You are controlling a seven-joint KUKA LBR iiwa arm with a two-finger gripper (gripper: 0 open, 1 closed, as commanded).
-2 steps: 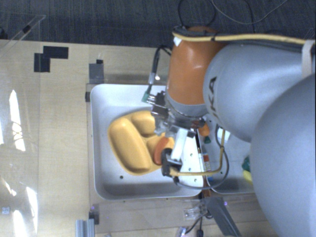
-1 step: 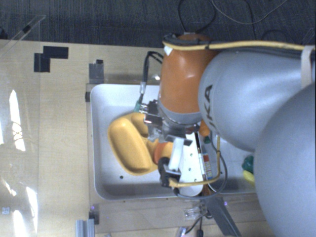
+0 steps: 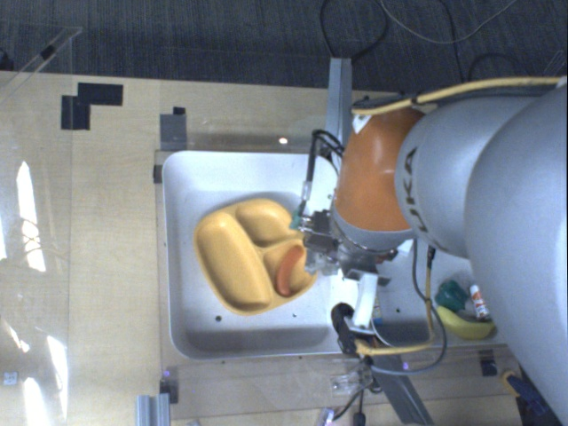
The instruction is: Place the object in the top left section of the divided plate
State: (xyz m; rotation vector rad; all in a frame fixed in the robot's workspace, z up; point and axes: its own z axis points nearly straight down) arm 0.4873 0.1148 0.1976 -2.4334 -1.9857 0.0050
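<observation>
A yellow divided plate (image 3: 232, 257) lies in the left white bin (image 3: 182, 238). It has one long section on the left and two smaller sections on the right. An orange-red object (image 3: 286, 275) lies in the lower right section, close under the arm's wrist. The gripper (image 3: 312, 248) hangs over the plate's right edge, just right of the orange-red object; the grey and orange wrist (image 3: 377, 193) covers most of it.
The right bin (image 3: 404, 327) is mostly hidden beneath the arm. A yellow banana-like item (image 3: 466, 325) and a green item (image 3: 453, 293) lie in it at the right. Cables trail along the bench's near edge.
</observation>
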